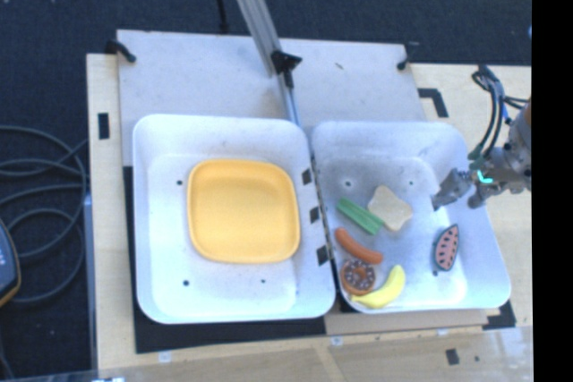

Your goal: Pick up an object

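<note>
Down front in our right white plastic bin [407, 137] lies the curved yellow toy banana [387, 289], and our end effector [461, 189], fingers spread wide, should drop straight over one toy.

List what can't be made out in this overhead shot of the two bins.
- Gripper: small and blurred above the right bin's far right side; whether its fingers are open or shut can't be read.
- Arm: cut off by the picture's right edge, just past the wrist.
- Round brown item: too small to identify; the banana seems to touch it.
- Yellow plate: covers the left bin's floor beneath.
</note>
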Motion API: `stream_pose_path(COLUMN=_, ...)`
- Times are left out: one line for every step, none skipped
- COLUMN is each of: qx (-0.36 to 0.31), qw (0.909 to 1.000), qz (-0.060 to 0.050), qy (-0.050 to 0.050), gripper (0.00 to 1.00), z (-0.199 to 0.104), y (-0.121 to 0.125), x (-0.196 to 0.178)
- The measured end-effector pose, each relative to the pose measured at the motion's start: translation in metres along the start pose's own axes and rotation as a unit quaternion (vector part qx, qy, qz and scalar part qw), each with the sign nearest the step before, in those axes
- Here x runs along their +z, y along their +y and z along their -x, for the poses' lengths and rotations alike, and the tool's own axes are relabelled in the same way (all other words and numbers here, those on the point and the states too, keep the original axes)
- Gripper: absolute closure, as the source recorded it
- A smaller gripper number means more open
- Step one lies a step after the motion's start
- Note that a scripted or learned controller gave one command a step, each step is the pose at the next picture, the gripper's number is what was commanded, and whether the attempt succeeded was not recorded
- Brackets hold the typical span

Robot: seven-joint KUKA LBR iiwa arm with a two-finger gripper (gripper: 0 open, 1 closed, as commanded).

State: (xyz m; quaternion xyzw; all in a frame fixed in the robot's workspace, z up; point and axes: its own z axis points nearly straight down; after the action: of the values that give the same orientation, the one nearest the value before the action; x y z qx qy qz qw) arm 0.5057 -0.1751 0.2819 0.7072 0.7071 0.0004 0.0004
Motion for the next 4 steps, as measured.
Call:
stream_pose_path(qx=0.000, qw=1.0000, qz=0.000, qy=0.000, gripper=0.00, z=0.000, y=0.000, x=0.000)
stream_pose_path(qx=0.000, qw=1.0000, qz=-0.002, qy=0.000, gripper=0.00, z=-0.003, y=-0.001, x=0.042)
stream_pose_path(qx=0.000, qw=1.0000, qz=-0.003, qy=0.000, gripper=0.00, z=-0.010, y=-0.003, x=0.102)
stream_pose_path(qx=0.000, qw=1.0000, qz=-0.003, qy=0.000, gripper=0.00, z=-0.012, y=-0.010, x=0.162)
